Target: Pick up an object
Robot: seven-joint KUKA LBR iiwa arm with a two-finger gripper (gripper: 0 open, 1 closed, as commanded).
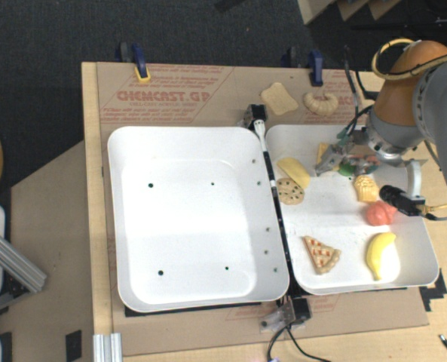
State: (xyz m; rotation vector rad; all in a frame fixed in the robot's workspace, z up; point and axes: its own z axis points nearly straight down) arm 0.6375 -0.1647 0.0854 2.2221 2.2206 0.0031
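Note:
My gripper (342,159) is low over the back of the right bin (404,277), reaching in from the right. Right beside it lie a small green thing (348,169) and a small orange-yellow piece (325,152), both partly hidden by the gripper. Nothing can be seen held. A yellow wedge (294,172) and a chocolate-chip cookie (289,191) lie to its left. A yellow corn-like block (365,188) and a red round fruit (378,214) lie to its right and nearer the front. A pizza slice (321,254) and a banana (381,254) rest near the front.
The left bin (121,202) adjoins the right one along a black divider. Behind the bins, on the cardboard, lie a tan bread piece (278,99) and a beige pastry (321,102). Blue clamps (139,60) hold the board's back edge.

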